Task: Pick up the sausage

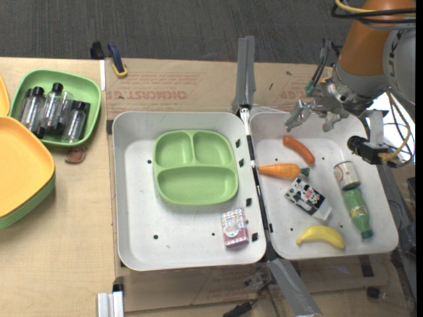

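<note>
The sausage [299, 148], a short orange-red link, lies slanted near the back of the right bin [390, 233]. Just in front of it lies an orange carrot [279, 171] with a green tip. My gripper [312, 117] hangs over the bin's back edge, a little above and behind the sausage. It is open, with nothing between its fingers [295, 117].
The right bin also holds a black-and-white box [305, 195], a small can [345, 174], a green bottle [357, 211] and a banana [320, 236]. In the left bin [132, 243] sit a green divided plate [195, 166] and a pink pack [234, 228]. Far left stand a bottle tray [56, 107] and yellow plates [23, 174].
</note>
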You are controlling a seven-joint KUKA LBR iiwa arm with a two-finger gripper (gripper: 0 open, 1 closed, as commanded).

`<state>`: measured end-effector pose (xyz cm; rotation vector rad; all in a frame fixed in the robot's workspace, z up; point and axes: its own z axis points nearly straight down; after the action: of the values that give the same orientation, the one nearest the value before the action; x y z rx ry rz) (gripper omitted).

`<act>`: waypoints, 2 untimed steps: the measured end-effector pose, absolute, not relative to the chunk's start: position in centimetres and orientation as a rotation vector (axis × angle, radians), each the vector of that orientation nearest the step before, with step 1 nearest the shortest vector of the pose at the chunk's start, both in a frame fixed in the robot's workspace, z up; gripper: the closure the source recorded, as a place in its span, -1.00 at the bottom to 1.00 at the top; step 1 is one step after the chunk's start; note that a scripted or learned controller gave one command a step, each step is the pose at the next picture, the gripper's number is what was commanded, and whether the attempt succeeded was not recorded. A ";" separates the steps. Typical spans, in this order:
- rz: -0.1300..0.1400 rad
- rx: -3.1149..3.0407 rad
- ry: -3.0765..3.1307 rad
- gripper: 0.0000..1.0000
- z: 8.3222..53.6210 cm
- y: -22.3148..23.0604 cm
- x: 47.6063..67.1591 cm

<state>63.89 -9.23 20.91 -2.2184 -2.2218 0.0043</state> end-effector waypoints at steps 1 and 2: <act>0.004 -2.159 -2.281 -1.00 15.2 -10.5 63.8; 0.003 -2.132 -2.308 -1.00 9.2 -12.4 65.8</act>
<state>65.84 -12.39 9.15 -2.1320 -2.3077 0.0025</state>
